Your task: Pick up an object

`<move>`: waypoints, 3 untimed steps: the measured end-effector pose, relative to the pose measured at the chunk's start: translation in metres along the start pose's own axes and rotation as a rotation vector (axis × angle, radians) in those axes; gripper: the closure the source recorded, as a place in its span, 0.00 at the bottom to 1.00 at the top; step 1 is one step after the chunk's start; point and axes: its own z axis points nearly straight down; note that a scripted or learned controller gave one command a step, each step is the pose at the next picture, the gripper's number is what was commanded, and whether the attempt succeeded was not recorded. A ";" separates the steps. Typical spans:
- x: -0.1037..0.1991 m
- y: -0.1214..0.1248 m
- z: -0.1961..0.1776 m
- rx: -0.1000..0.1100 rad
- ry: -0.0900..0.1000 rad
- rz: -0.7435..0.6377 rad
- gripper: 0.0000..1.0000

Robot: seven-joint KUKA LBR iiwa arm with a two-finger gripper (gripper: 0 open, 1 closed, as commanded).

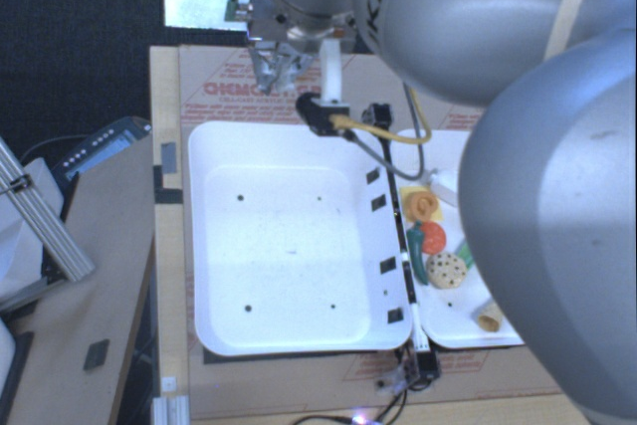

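Note:
My gripper (272,75) hangs over the cardboard just beyond the far rim of the left bin (204,214), near its far middle. Nothing shows beneath it. The small objects lie in the right bin (448,333), along its left side: an orange swirled piece (423,206), a red round piece (433,237), a green piece (414,266), a speckled tan disc (446,270) and a small tan piece (488,318). A white object (444,182) sits just behind them. The grey arm hides most of the right bin.
A black cable with a yellow end (343,122) hangs from the wrist over the left bin's far right corner. Black clips (386,264) line the divide between the bins. A grey device (100,144) and an aluminium rail (45,229) lie left of the bench.

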 end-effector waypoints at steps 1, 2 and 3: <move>0.000 0.000 0.002 0.000 0.000 0.000 1.00; 0.000 0.000 0.005 0.000 0.000 0.000 1.00; 0.000 0.000 0.004 -0.001 0.000 -0.001 1.00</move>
